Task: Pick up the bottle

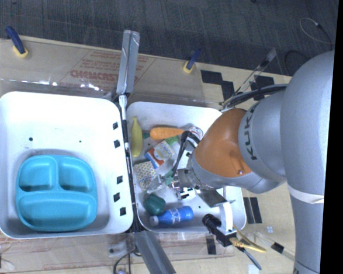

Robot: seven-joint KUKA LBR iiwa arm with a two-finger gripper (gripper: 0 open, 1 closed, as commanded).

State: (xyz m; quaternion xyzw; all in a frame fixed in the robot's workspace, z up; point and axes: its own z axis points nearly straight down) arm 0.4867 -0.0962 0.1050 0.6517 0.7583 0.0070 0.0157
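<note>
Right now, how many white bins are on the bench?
2: the left bin holds a blue tray; the right bin beside it holds the clutter with the blue bottle.

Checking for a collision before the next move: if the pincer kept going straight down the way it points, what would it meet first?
Most likely the clutter of small packets in the right bin, below the pincer. The blue bottle lies nearer the camera, off that line. Depth is hard to judge.
</note>
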